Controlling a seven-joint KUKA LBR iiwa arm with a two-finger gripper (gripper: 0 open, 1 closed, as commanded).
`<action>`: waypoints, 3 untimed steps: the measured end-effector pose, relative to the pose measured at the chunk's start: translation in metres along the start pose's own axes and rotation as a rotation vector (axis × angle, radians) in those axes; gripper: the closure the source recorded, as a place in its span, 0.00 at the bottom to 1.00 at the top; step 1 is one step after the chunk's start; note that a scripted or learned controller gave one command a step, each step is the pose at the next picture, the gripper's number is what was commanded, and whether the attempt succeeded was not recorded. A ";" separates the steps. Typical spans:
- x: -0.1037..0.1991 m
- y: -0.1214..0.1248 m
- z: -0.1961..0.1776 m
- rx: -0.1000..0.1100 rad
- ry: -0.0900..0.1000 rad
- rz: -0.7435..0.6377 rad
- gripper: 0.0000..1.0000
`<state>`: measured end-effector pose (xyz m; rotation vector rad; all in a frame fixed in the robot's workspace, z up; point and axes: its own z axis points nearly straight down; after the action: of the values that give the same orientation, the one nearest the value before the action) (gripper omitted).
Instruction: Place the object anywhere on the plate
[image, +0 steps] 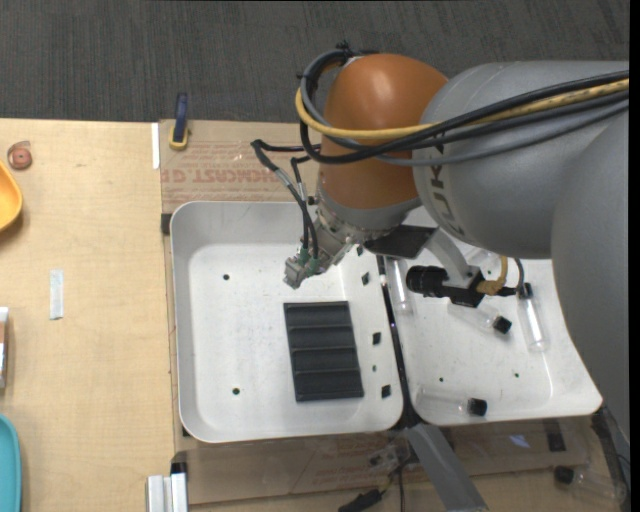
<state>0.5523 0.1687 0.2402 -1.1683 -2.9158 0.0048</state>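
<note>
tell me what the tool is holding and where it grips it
Cannot be told: the arm hides the tool; the black ridged block lies free in the left bin.

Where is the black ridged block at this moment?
In the camera view, the black ridged block lies flat in the left white bin, near its right wall, just below the arm's wrist.
</note>
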 end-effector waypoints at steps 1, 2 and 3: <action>0.047 0.014 -0.046 -0.003 -0.001 -0.313 1.00; 0.067 -0.038 -0.063 -0.002 -0.001 -0.403 1.00; 0.030 -0.027 -0.030 -0.002 0.000 -0.582 1.00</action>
<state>0.5123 0.1698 0.2699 -0.2830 -3.1285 0.0016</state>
